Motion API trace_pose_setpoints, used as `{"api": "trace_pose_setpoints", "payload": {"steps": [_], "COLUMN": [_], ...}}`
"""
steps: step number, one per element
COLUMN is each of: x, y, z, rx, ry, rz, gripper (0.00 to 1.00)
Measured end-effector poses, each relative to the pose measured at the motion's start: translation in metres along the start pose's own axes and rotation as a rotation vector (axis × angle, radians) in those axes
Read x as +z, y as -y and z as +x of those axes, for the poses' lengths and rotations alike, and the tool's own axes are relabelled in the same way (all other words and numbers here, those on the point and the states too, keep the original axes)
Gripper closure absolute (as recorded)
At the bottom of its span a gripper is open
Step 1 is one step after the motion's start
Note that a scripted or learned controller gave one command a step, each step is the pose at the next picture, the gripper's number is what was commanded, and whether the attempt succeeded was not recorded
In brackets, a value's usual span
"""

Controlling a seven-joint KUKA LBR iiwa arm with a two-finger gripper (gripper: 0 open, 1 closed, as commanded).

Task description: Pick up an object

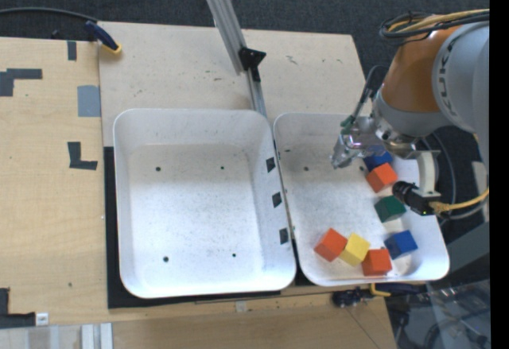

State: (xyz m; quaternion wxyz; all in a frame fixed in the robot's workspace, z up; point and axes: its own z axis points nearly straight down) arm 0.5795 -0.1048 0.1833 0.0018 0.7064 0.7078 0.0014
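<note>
Nearest the lens, the grey arm (445, 77) with its orange band reaches in from 3 o'clock over the bench (183, 69). Next in size, the left bin (127, 180) and the right bin (306, 180) sit side by side. Down at the arm's tip, the end effector (347, 150) hangs over the right bin's upper part; how wide it stands I cannot tell. Touching distance at its 4 o'clock lies an orange block (382, 176) with a blue block (378, 158) beside it, then a green block (390, 207). Toward 6 o'clock, well apart, sit an orange cube (331, 245), a yellow cube (355, 248), another orange cube (377, 261) and a blue cube (402, 242).
</note>
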Motion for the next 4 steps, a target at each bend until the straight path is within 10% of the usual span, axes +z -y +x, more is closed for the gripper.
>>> {"api": "trace_pose_setpoints", "payload": {"steps": [1,4], "x": [-0.029,-0.031], "y": [-0.001,0.032], "z": [0.0,0.168], "rx": [0.0,-0.005], "ry": [0.0,-0.002], "rz": [0.003,0.008], "gripper": [1.0,1.0]}}
